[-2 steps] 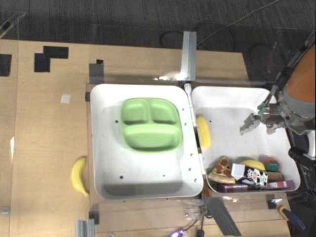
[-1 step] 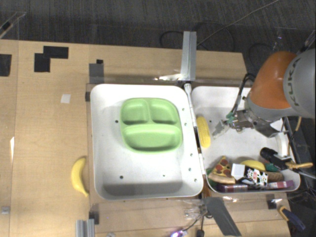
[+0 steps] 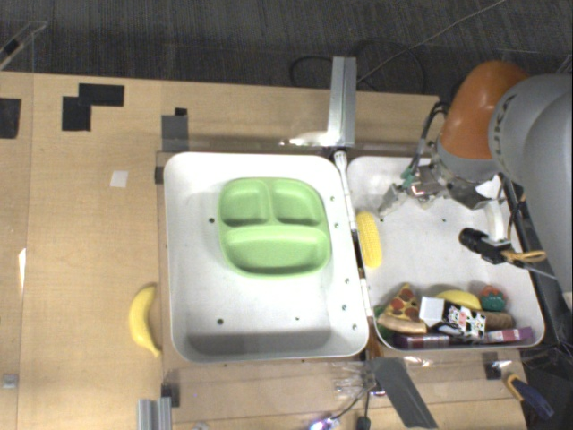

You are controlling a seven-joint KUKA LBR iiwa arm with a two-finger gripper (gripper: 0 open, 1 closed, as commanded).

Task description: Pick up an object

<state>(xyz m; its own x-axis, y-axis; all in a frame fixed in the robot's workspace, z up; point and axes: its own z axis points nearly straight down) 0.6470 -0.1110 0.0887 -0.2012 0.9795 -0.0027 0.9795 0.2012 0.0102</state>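
Green is what jumps out: a three-section plate [image 3: 272,225] sits in the middle of the left bin [image 3: 183,267], with bare white floor all round it, widest along the near edge. The right bin [image 3: 421,249] is where the pickable stuff lives. A corn cob [image 3: 369,239] lies right against its left wall, lengthwise, close to the divider between the bins. Along the near wall there's a crowded pile: a pizza slice toy [image 3: 400,305], a yellow banana-ish piece [image 3: 457,299], something green and red at the far right end [image 3: 491,299], plus dark packaging and a purple strip I honestly can't make out. They overlap, so it's hard to say where one ends and the next starts.

The arm [image 3: 528,124] comes in from the right and is cut off by the frame; its orange band [image 3: 474,106] hangs over the bin's back right corner. The jaws [image 3: 414,186] are low over the back part of the right bin, well apart from the corn and the pile. They're a small blurry tangle, so I can't tell if they're open or closed, and nothing is visibly between them. The middle of that bin is open floor.

Outside, a banana [image 3: 143,319] lies on the wooden counter [image 3: 81,240], just beside the left bin's near left corner.
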